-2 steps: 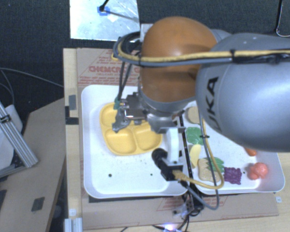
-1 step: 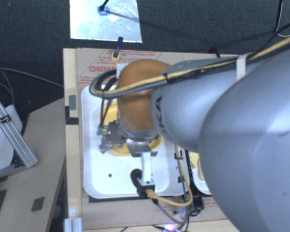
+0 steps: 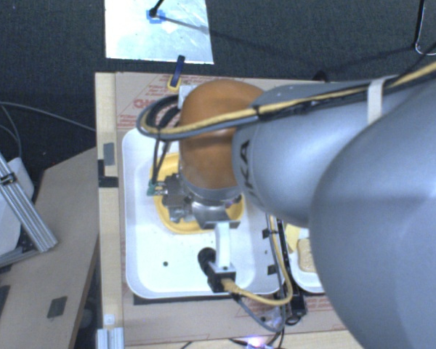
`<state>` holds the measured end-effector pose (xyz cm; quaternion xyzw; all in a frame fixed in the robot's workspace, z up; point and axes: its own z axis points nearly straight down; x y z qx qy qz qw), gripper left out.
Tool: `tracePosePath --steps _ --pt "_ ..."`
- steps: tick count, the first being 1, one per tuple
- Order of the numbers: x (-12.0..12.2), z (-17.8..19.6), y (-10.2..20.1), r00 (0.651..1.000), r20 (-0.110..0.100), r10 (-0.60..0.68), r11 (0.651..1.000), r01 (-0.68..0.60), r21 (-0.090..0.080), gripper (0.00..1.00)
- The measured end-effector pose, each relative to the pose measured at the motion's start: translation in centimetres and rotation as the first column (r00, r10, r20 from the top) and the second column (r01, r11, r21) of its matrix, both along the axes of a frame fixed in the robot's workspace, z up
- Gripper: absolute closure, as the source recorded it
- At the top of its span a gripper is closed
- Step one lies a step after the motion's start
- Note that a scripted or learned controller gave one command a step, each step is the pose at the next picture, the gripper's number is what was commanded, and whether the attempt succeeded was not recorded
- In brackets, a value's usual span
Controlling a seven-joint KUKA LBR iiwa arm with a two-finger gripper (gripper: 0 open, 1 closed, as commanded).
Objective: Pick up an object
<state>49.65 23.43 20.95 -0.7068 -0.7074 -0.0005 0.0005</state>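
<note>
One grey arm with an orange band [image 3: 211, 133] hangs low over the left shallow white bin [image 3: 142, 267]. Its gripper [image 3: 196, 209] sits above a flat yellow object [image 3: 176, 222]. Whether the gripper is clenched or released, nobody can tell.

Red print showing on the cardboard sheet [image 3: 142, 97] under the bins, too partial and blurred for reading, no other text, number or brand reading legibly

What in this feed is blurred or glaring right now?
Camera view: the grey arm looms close and soft-focused; glare washes the silver sheet up top; the left bin is sharp and evenly lit, shadowed beneath the end effector.
</note>
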Motion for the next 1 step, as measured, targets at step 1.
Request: tracePosePath --steps 1 --pt "5.17 -0.61 -2.19 1.0 0.004 -0.002 1.0 0.002 -0.001 1.0"
